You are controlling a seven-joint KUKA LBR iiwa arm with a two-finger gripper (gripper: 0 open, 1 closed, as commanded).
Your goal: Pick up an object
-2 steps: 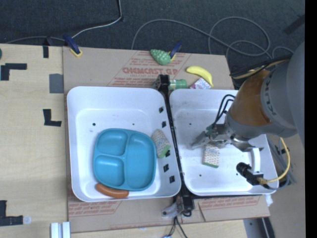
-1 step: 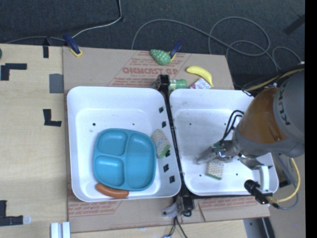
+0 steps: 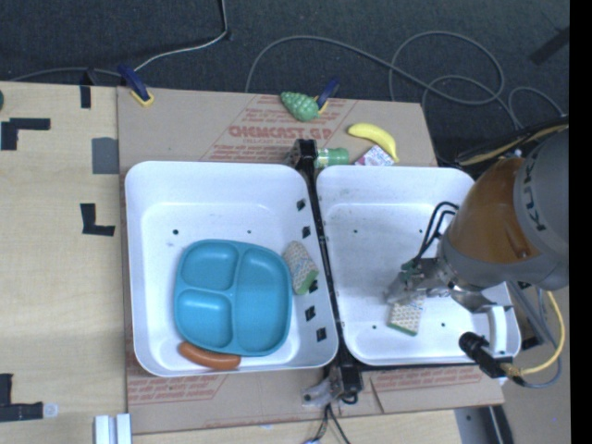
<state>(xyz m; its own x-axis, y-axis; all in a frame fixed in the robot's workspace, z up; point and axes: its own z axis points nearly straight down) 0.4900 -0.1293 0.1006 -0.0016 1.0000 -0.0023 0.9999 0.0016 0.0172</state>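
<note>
My gripper [image 3: 407,288] is low in the right bin [image 3: 370,192], near its front. Right under and touching it lies a small speckled sponge-like block [image 3: 405,317] on the bin floor. In the left bin [image 3: 166,192] rests a blue divided plate [image 3: 232,296], with an orange sausage-shaped toy [image 3: 209,356] at its front edge and a speckled grey-green piece [image 3: 300,265] leaning against the bin's right wall.
Behind the bins on the cardboard lie a yellow banana [image 3: 374,139], a green knitted item [image 3: 301,104] and a small green-and-white item [image 3: 333,156]. The arm's grey and orange body [image 3: 504,225] covers the right bin's right side. Cables cross the dark floor behind.
</note>
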